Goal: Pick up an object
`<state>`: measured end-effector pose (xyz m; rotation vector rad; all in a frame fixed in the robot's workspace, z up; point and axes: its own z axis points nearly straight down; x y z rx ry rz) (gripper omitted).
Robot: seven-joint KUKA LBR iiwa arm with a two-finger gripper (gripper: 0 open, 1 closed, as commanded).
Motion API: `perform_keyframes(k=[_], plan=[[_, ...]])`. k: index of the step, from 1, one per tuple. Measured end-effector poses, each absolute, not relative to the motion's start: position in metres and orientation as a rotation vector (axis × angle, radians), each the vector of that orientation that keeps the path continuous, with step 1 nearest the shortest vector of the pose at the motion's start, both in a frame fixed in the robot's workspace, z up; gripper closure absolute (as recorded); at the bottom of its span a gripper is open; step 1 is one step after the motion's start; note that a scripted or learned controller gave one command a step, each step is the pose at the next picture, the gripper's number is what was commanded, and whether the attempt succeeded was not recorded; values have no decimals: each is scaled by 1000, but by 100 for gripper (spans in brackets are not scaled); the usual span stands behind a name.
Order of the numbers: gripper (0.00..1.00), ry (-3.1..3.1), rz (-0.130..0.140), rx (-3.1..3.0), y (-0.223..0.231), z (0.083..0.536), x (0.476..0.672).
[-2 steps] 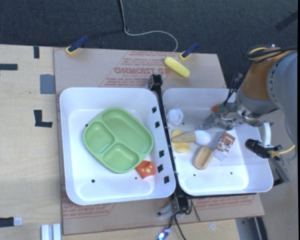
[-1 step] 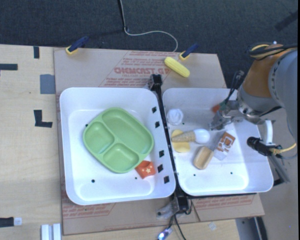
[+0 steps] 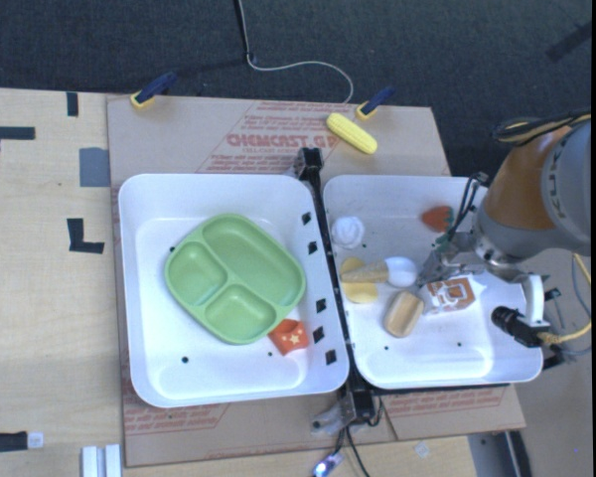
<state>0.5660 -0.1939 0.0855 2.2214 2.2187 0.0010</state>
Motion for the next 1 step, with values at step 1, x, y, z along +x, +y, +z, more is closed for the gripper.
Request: perform_keyframes(k=[1], plan=[[100, 2224, 2, 2218, -132, 86, 525]])
